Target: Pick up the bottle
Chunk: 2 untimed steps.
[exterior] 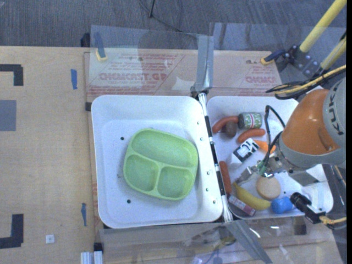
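The arm (316, 126) comes in from the right side of the camera view and leans toward the left. Its orange band is large and round in the picture, and below it sits the grey wrist part. The hand (263, 172) points down and to the left from the wrist. It is small and partly dark, with a small green light on it.

tray (160, 165): light green | bins (107, 120): white | banana (250, 197): yellow | bottle (251, 120): dark green, patterned label
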Tool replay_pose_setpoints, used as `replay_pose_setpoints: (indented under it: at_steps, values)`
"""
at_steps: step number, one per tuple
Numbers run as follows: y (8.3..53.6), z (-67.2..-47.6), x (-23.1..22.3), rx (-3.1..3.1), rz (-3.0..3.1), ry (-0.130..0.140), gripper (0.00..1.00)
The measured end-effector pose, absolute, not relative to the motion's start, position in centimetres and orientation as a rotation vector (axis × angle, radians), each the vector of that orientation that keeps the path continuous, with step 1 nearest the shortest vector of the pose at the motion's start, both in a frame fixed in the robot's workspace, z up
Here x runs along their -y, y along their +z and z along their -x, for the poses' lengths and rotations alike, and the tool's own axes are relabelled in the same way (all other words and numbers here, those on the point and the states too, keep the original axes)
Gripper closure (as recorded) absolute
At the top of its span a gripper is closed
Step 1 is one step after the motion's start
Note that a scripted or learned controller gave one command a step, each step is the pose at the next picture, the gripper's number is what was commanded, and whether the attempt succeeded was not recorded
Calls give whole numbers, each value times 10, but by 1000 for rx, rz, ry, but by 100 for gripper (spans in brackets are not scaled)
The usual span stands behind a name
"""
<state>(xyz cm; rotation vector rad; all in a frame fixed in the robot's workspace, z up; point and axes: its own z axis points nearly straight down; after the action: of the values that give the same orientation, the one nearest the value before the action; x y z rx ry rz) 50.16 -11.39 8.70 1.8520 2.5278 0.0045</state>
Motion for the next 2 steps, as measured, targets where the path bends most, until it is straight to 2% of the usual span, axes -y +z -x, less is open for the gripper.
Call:
replay_pose_setpoints:
  at_steps: [1,2]
  values:
    - [154,-627,172,-2690,-1612,1,0]
    - [147,-578,222,-2681,-1632,0,0]
